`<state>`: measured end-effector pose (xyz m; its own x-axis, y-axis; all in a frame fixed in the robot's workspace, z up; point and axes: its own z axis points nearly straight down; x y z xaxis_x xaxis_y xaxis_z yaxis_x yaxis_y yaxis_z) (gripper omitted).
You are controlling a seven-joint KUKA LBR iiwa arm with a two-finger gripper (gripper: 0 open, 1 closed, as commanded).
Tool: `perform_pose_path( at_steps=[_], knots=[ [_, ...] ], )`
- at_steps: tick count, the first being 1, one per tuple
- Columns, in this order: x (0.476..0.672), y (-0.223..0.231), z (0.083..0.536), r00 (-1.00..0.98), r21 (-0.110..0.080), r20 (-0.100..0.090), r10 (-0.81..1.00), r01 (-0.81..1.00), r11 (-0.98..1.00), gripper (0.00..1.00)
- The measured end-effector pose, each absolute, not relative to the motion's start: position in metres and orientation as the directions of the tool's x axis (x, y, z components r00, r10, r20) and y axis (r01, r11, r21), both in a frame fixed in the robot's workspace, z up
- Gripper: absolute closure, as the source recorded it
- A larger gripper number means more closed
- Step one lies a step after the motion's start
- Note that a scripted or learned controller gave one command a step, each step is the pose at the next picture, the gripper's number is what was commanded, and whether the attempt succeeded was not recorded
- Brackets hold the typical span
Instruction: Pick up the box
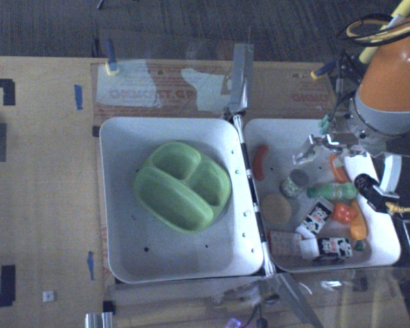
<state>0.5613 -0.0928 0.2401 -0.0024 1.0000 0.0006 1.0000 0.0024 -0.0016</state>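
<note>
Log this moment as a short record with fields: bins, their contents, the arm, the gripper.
left bin: holds a green divided tray
right bin: crowded with small items, among them a red sausage, a green bottle and a black-and-white box
arm: over the right bin's far right corner
gripper: above the right bin's items, fingers unclear, nothing seen held
</note>
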Motion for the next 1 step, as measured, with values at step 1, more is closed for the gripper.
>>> perform_pose_path(
  at_steps=[1],
  knots=[
    [0.5709, -0.0962, 0.1343, -0.017, -0.001, 0.0, 1.0, 1.0, 0.017, 0.0]
  ],
)
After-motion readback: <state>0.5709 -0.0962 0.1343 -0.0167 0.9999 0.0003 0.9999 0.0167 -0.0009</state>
